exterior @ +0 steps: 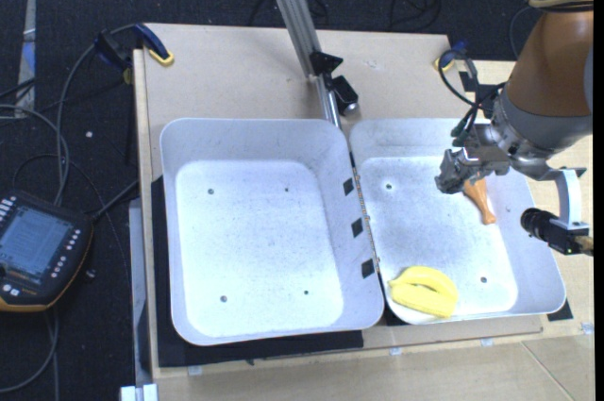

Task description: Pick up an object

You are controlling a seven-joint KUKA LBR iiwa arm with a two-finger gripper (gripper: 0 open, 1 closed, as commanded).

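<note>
Over the right bin (528,291), the tool (462,176) touches an orange object (481,199); its grip state is unclear.

Readable text: none anywhere on the bench or bins.
Handheld pendant (33,248), left of the left bin (255,225): screen lit, its characters too small to read.
Labels, brands, numbers: none legible.

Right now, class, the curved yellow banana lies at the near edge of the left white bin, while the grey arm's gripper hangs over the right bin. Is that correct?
Not quite. The camera view shows the curved yellow banana at the near edge of the right white bin, not the left. The gripper does hang over the right bin, as stated.
</note>
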